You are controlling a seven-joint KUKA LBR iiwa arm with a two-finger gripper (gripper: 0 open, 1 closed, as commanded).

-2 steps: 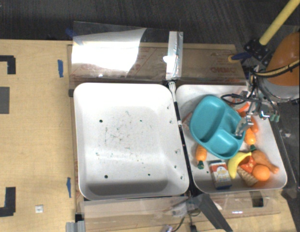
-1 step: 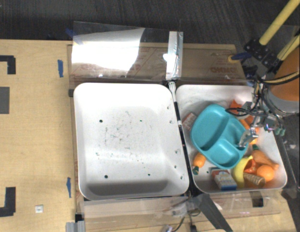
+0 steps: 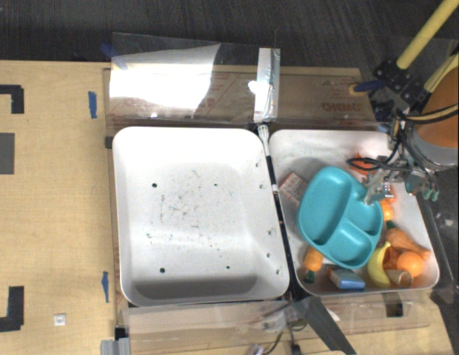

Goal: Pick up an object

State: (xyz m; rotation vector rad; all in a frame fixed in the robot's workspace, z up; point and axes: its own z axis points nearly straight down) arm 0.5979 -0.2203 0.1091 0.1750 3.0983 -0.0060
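Observation:
A teal two-compartment dish (image 3: 337,217) lies tilted in the middle of the right bin (image 3: 318,145), resting on other items. My gripper (image 3: 377,189) hangs low over the dish's upper right rim, touching it or very close to it. The wrist and cables hide how it meets the dish. Around the dish lie a yellow banana-shaped piece (image 3: 377,269), an orange fruit (image 3: 410,262), a small orange piece (image 3: 312,259), a blue block (image 3: 349,280) and a brownish packet (image 3: 291,187).
The left bin (image 3: 192,205) sits beside the right one, separated by a thin wall (image 3: 272,191). A clear plastic sheet (image 3: 185,80) stands behind the bins. The arm's orange band (image 3: 440,117) and cables crowd the right bin's far right corner.

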